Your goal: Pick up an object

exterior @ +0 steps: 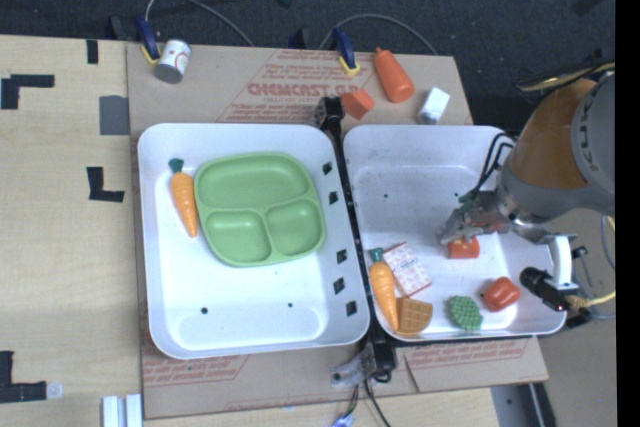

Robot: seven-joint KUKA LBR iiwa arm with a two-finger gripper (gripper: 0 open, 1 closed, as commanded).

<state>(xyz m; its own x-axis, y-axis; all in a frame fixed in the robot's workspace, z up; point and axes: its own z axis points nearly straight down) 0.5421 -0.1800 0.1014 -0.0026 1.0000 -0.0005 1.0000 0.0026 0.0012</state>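
Observation:
My gripper (462, 233) reaches into the right bin (420, 150) from the right, low over the bin floor. A small red block (463, 249) lies right at its tip, touching or just below it. Near the bin's front edge lie a carrot (383, 287), a small printed card (404, 265), a waffle-like piece (414, 316), a green knobbly piece (463, 312) and a red tomato-like piece (501, 293).
The left bin (165, 215) holds a green divided plate (260, 207) and a second carrot (183, 199). On the cardboard behind the bins lie an orange bottle shape (393, 75), a small orange block (356, 102), a white cube (434, 103) and a small can (173, 59).

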